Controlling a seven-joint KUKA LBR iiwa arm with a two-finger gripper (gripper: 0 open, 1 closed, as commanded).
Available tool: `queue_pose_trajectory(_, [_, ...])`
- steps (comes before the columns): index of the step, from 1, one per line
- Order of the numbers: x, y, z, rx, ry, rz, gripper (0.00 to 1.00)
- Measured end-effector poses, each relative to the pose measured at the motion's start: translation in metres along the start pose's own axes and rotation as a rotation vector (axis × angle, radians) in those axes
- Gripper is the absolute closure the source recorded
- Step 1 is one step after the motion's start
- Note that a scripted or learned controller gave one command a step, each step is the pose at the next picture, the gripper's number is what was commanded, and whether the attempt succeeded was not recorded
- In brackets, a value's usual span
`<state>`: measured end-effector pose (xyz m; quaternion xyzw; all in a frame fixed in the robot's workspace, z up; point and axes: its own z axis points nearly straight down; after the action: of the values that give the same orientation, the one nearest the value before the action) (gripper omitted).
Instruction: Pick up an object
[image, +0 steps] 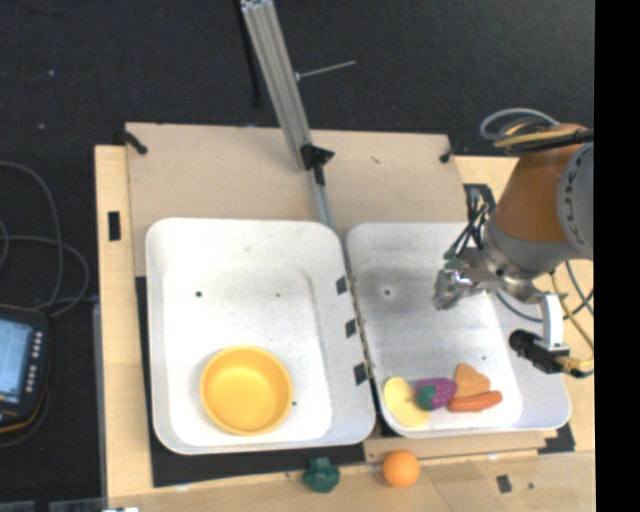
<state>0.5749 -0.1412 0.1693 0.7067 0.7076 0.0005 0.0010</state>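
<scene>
On the near edge of the worktop (120, 300), outside the bins: a small dark green piece (321, 475) and, just beside it to the right, an orange ball (400, 468). In the left bin (180, 250), at its near end: a yellow bowl (246, 389), upright, mouth up. In the right bin (400, 260), bunched in the near corner: a pale yellow piece (400, 400) touching a purple and green piece (434, 393), then a red-orange carrot-like piece (474, 402) and, just behind it, an orange wedge (470, 379). Farther back, over the middle of the right bin: the claw (449, 288), well apart from that cluster, nothing seen in its grip; how wide the claw stands, impossible to tell. Behind both bins: a slanted metal rail (282, 85).
</scene>
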Motion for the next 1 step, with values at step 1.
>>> queue_pose_trajectory(1, [-0.0068, -0.0052, -0.0448, 0.000, -0.001, 0.004, 1.00])
